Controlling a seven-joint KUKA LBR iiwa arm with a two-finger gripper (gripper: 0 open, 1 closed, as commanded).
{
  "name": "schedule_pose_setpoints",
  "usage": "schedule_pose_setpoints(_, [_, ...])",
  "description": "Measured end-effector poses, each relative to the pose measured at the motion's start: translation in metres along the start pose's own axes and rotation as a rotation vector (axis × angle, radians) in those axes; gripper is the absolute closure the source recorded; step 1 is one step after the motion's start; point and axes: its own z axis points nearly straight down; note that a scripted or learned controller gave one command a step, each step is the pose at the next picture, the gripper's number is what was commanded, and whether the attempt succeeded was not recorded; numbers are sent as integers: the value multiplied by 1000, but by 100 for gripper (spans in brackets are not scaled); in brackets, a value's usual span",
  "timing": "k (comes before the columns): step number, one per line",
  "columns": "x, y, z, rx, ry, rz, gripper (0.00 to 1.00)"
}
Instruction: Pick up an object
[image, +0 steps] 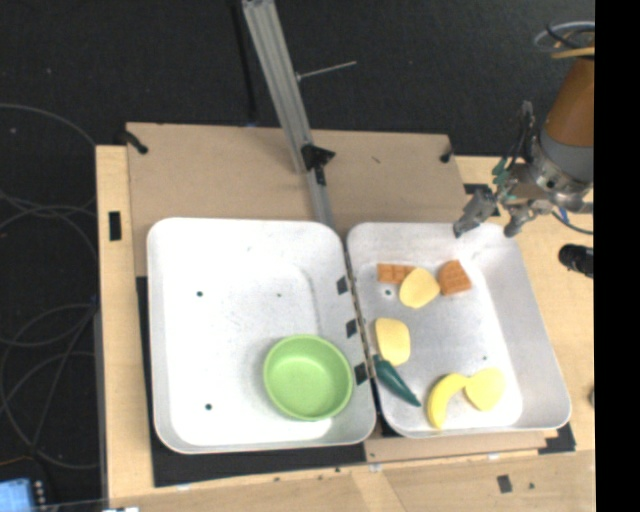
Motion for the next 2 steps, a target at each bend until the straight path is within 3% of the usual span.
schedule_pose_setpoints(1, [-1, 0, 0, 1, -2, 0, 0])
schedule_pose_setpoints(2, [0, 0, 42, 4, -1, 0, 0])
